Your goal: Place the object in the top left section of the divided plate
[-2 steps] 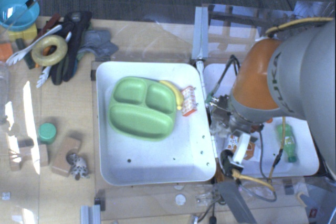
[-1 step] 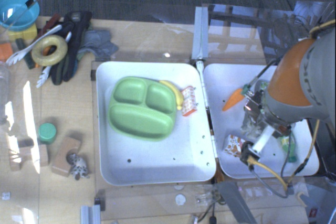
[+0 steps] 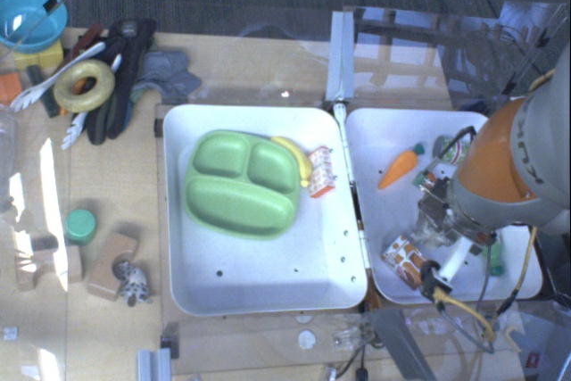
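Carrot point(image 3: 397, 169) lies in the right bin point(image 3: 384, 125), apart from the jaws point(image 3: 426, 232); their opening cannot be told.

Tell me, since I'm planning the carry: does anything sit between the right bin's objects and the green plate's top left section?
Only the raised bin walls between the bins. The green plate holds nothing; the banana lies at its right rim, beside the top right section.

The arm's wrist covers the gripper point(image 3: 434, 238) and part of the right bin point(image 3: 384, 192), where a small green item point(image 3: 493, 258) is perhaps half hidden.
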`<move>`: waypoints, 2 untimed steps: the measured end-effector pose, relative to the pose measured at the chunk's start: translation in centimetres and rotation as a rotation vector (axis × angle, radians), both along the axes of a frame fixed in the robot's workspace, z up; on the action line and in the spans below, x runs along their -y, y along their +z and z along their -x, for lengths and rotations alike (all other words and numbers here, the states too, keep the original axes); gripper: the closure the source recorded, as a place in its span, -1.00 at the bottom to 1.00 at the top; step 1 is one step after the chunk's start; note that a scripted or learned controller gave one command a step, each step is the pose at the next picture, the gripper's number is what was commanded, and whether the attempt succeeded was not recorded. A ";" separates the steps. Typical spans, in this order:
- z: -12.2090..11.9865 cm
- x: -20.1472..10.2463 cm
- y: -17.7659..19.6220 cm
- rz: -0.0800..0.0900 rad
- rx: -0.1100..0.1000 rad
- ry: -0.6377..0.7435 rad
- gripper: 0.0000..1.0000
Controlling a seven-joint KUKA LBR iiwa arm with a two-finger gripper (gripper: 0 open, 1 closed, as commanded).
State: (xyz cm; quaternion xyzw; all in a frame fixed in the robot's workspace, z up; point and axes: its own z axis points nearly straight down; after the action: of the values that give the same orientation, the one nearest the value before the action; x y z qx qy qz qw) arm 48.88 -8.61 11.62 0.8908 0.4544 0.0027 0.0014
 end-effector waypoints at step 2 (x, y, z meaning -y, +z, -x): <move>-3.5 4.4 -2.7 -0.005 0.006 -0.675 1.00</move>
State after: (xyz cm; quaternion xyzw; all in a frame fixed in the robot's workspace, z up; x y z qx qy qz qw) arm 52.41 -13.06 8.91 0.9910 0.1338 0.0059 0.0011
